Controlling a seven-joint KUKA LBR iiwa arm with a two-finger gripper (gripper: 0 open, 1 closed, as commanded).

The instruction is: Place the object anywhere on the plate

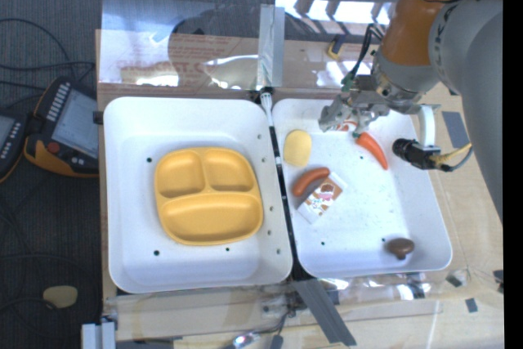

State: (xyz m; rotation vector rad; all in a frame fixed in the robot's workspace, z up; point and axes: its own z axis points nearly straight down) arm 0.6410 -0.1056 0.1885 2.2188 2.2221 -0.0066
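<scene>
I can't tell how my gripper (350, 117) is set; a carrot (372, 149) lies just beside it, the plate (209, 195) well away.

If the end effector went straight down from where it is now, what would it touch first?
Most likely the small red-and-white object lying under the end effector, at the far end of the right white bin. The orange carrot-shaped toy lies just beside that line. Depth is unclear from this slanted view.

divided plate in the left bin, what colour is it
Yellow-orange; the plate shows in the camera view.
</scene>
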